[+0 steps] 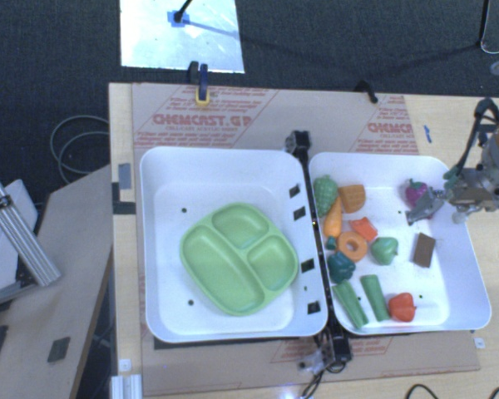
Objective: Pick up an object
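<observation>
The right bin [474, 306] holds several toy foods. Among them are a purple piece [415, 192], a brown block [423, 249], a green pepper [383, 249], an orange ring [351, 245], a carrot [333, 220], a bumpy green piece [325, 194] and a red piece [402, 306]. Two green sticks [362, 299] lie near the front wall. My gripper [424, 209] reaches in from the right and hovers over the bin's right part. It is just beside the purple piece and above the brown block. Nothing is seen held in it.
The left bin [162, 181] holds a light green divided plate [239, 258]. A black divider with clips [303, 223] runs between the bins. A teal piece [341, 266] and orange pieces [352, 196] crowd the right bin's left side. Cardboard [233, 119] lies under both bins.
</observation>
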Available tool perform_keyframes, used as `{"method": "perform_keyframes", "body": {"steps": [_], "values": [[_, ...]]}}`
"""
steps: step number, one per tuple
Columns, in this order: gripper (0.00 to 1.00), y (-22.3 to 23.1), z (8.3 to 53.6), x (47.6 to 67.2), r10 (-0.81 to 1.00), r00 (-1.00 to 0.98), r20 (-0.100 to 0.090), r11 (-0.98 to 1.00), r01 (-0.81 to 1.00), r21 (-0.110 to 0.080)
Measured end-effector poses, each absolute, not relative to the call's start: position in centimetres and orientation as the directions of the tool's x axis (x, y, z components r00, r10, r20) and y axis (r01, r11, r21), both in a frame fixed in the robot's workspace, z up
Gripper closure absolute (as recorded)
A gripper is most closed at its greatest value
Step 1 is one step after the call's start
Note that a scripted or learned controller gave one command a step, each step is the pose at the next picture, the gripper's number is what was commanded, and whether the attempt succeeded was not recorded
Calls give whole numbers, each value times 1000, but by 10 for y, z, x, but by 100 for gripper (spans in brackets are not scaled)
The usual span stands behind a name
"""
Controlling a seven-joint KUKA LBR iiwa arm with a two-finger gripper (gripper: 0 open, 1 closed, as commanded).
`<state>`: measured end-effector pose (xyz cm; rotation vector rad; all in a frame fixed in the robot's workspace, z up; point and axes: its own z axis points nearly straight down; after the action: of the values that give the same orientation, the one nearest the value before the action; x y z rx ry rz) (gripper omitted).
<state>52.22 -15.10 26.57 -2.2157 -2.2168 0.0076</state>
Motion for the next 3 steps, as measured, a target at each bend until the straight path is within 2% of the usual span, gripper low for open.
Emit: {"method": "perform_keyframes", "body": {"steps": [1,2,3], "values": [[0,-151,271,524,1000,-3,-1,3,1000,2],[0,-141,222,521,1000,-2,1,2,1000,-1],[0,-143,177,527,1000,-1,1,1,1000,-2]]}}
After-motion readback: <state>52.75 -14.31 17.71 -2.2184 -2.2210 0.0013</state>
